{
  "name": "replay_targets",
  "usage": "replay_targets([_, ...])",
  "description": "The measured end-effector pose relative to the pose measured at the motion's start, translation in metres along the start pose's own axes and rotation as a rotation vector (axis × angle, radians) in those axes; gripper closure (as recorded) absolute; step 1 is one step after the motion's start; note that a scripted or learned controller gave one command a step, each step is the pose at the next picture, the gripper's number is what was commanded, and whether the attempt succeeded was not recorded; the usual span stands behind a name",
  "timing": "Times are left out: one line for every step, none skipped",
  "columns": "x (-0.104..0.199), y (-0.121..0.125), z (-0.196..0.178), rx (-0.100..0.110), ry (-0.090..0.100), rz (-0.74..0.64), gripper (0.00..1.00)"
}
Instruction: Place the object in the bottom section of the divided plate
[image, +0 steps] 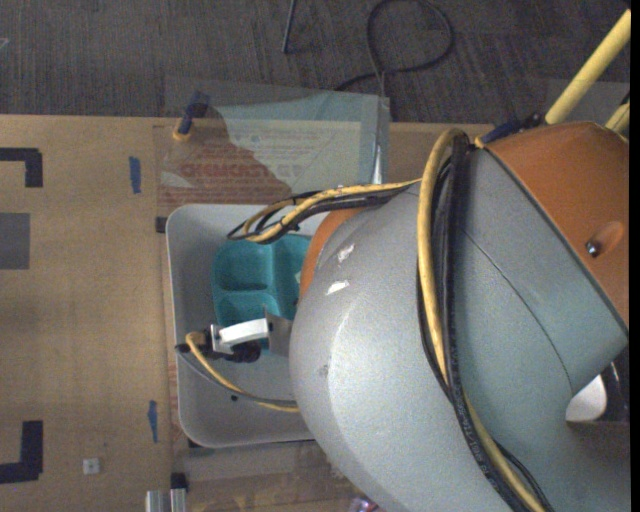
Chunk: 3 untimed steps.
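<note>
Camera view: grey arm (400, 350) with orange band (560, 200) fills the right side, yellow cables (432, 250) draped over it. Below it, end effector (272, 335) sits low in the white bin (176, 300); clenched or released, cannot tell. Teal divided plate (250, 275) lies in that bin, right side covered by the arm. Brown surface (80, 300) surrounds

We see a teal divided plate (255, 280), a white bin (190, 300) and a grey arm (400, 380) with an orange band (560, 190) (its cables (432, 250) are yellow and black). The bench (80, 300) is tan, with blue tape (135, 175) and black corner marks (25, 165).
</note>
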<state>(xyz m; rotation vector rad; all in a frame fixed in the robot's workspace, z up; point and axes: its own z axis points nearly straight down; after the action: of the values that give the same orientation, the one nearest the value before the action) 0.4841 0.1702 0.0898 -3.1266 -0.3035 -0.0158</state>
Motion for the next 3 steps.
replay_targets([-0.008,0.000,0.002,0.006,-0.029,0.002,0.00])
replay_targets([-0.003,0.001,-0.009,0.005,-0.015,0.005,1.00])
replay_targets([-0.008,0.002,-0.006,0.007,-0.033,0.006,0.00])
